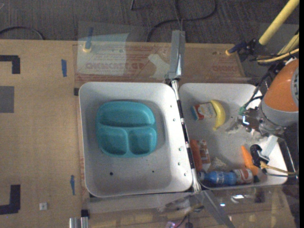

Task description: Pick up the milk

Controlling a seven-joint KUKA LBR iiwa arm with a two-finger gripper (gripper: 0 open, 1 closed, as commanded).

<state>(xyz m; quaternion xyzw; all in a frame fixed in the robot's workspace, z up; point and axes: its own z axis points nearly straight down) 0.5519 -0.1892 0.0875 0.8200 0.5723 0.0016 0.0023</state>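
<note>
1. A bench [38, 127] seen from above carries two shallow white bins side by side. The left bin [90, 175] holds a teal sectioned tray [126, 128]. The right bin [223, 90] holds a scatter of small groceries.
2. The arm [284, 99], grey with an orange band, reaches in from the right and hangs over the right bin's right half. Its gripper [248, 120] sits at the wrist's left end, near mid-bin.
3. The milk [204, 111], a small white carton with red and blue print, lies in the upper left of the right bin. A banana [218, 113] is just beside it on the right, seemingly touching.
4. Along the bin's left wall lies a red packet [202, 153]. A blue bottle [223, 178] rests along the near wall, and a carrot [248, 158] lies right of centre.
5. To do this step well, the gripper likely needs to travel left and slightly up, then descend over the carton's free left side, so the banana is not caught too.
6. Hard to make out: I cannot tell how the jaws stand, as the gripper is a blurred cluster. The carton's print is unreadable, and the arm covers part of the bin's right side.
</note>
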